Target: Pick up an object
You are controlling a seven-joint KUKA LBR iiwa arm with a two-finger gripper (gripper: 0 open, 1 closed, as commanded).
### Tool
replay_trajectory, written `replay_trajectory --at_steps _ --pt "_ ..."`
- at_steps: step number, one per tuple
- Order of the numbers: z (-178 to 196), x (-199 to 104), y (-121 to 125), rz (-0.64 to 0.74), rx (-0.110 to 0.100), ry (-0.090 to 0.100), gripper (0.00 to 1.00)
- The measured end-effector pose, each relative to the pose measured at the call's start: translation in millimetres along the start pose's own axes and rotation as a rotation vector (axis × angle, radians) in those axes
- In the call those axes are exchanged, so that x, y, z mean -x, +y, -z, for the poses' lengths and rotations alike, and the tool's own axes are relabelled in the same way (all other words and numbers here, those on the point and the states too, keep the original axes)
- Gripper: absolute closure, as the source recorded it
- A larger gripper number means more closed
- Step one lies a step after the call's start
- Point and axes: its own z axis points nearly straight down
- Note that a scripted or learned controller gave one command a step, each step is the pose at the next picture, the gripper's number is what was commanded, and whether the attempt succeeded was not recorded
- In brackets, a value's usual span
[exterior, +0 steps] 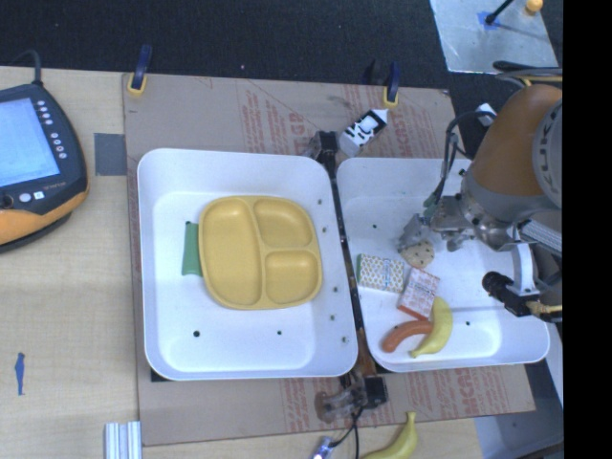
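Objects for picking lie in both white bins. Going from the left: the left bin (163,256) holds two things, one yellow divided plate (258,251) with three compartments, lying flat near the bin's middle, and one green flat piece (191,249) that pokes out from under the plate's left edge. The right bin (382,185) holds five things, all in its lower half or middle: one pale patterned packet (382,273) just right of the dividing wall, one small red-and-white packet (419,293) touching or just beside it on the right, one red sausage-like piece (405,334) below them, one yellow banana (435,328) curving along the sausage's right end and touching it, and one speckled beige cookie-like piece (417,252) above the packets.

Outside the bins there is one handheld control pad (33,165) at the far left of the bench, and a second banana (397,440) on the cardboard below the right bin.

At the right, the grey arm with its orange band (512,137) reaches down into the right bin. Its gripper (427,229) sits low, right over the top edge of the cookie-like piece, seemingly touching it. Metal parts crowd the fingertips, and I cannot tell whether they are apart or together, nor whether anything is pinched between them.
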Motion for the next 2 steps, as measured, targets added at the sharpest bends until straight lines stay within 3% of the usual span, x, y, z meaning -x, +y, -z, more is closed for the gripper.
replay_trajectory --at_steps 1,2 --pt "-24.4 14.6 14.6 -0.004 0.006 0.000 0.00" --pt "-11.0 15.6 16.6 -0.002 0.013 -0.002 1.00"
